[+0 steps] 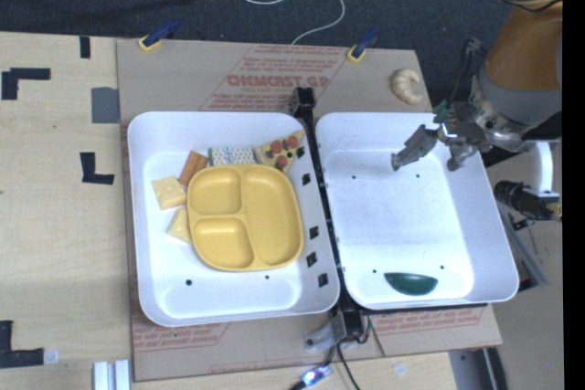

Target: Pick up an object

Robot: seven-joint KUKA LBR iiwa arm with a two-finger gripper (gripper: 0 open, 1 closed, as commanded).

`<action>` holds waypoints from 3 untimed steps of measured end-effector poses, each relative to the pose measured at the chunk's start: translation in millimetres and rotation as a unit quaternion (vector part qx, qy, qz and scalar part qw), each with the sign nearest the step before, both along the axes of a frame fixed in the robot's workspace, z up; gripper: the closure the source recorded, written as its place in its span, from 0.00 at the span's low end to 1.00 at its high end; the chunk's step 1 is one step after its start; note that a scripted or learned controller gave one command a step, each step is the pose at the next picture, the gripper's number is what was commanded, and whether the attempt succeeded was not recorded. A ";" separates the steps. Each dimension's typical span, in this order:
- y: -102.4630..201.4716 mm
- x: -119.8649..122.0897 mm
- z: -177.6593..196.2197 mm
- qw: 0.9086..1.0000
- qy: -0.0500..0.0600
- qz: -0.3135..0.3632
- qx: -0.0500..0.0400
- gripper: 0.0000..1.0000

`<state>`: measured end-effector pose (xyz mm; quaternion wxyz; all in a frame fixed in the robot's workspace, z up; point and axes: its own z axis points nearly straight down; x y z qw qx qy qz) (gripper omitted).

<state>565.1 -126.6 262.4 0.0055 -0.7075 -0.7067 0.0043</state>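
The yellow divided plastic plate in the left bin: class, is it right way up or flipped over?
Right way up. The yellow divided plastic plate shows three hollow compartments with raised ridges between them, facing the camera.

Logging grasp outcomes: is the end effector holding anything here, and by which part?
Nothing is held. The end effector hangs open over the right bin, with nothing between its fingers.

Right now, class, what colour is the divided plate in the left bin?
Yellow: the divided plate shows plainly in the camera view.
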 end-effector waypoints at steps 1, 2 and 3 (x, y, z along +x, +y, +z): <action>0.0 2.0 6.8 1.000 -0.006 0.001 -0.001 0.00; 5.6 2.9 -37.9 1.000 -0.004 0.002 -0.001 0.00; 8.3 0.5 -103.0 1.000 -0.003 0.001 -0.001 0.00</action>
